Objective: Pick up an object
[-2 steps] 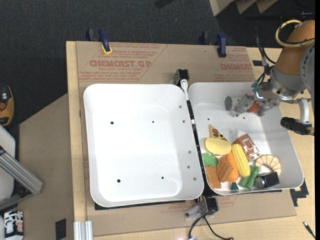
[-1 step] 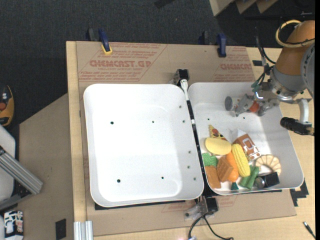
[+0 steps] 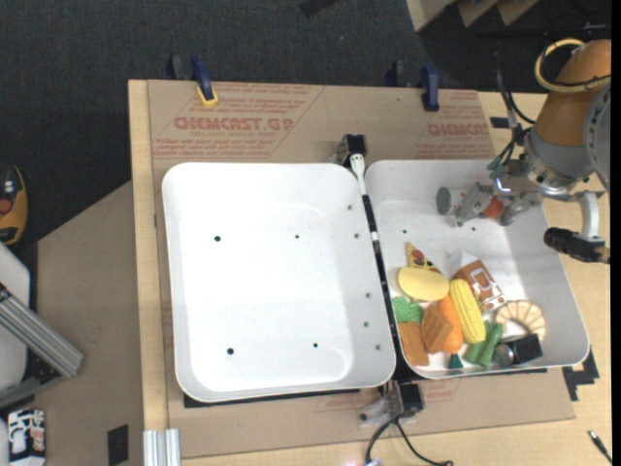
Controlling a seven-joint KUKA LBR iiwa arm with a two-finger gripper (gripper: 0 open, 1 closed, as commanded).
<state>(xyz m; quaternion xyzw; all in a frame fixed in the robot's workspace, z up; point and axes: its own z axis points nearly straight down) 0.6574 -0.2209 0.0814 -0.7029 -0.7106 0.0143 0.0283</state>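
A heap of toy food fills the near end of the right bin (image 3: 412,187): a pale yellow lemon-like piece (image 3: 423,282), a corn cob (image 3: 467,311), an orange chunk (image 3: 441,327), a brown printed box (image 3: 478,279), a tan croissant shape (image 3: 520,315), green pieces (image 3: 482,345) and a small black item (image 3: 525,349). My gripper (image 3: 460,205) hangs over the far part of the right bin, well behind the heap and apart from it. The arm's orange band (image 3: 572,85) is at the top right. Nothing shows in the gripper.
The left bin (image 3: 176,194) sits beside the right one, both on a cardboard sheet (image 3: 291,119) held by blue clamps (image 3: 204,83) at the far edge. A black hinge piece (image 3: 353,147) sits between the bins at the back. Cables trail at the front.
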